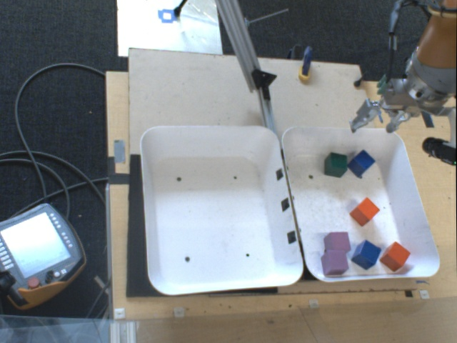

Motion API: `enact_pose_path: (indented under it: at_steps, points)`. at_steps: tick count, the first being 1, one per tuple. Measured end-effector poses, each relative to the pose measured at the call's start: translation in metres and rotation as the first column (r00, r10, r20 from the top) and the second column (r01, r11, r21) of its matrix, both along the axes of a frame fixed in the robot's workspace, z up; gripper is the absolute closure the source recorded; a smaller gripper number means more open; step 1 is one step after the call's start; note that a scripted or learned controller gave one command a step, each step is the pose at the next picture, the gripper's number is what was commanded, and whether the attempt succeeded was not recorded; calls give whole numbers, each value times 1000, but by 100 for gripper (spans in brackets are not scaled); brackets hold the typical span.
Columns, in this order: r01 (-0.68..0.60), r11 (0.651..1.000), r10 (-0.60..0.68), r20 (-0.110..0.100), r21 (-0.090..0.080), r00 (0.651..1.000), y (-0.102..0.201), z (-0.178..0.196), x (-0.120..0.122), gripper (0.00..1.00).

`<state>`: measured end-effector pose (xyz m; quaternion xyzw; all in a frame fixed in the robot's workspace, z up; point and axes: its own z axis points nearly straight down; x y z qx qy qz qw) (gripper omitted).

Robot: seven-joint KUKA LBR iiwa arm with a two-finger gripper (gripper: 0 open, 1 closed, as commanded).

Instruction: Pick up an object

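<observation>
Hanging above the far right corner of the right bin, the gripper sits at the end of the grey arm that enters from the right; its two fingers are spread apart with nothing between them, and they hover over the bin's far rim, apart from every block.

Inside the right bin lie seven blocks; a green cube and a blue cube sit touching near the far wall, closest to the gripper; an orange cube lies alone toward the middle; along the near wall a purple block rests against a second purple block in front of it, with another blue cube just beside them and a second orange cube next to that, near the corner.

The left bin stands just beside the right one, their rims meeting in the middle; a handheld control pendant rests on the floor at the left, its cable looping away.
</observation>
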<state>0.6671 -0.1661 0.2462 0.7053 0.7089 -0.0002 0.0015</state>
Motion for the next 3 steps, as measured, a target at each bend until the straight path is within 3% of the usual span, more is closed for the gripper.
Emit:
enact_pose_path:
  at_steps: [1, 2, 3]
  points:
    - [-2, 1000, 2, 9, -3, 1000, 10, -130, 9, 0]
    - [-1, 1000, 1, -1, 2, 1000, 34, -155, -4, 0]
    - [-2, 1000, 2, 3, 2, 1000, 33, -143, -2, 100]
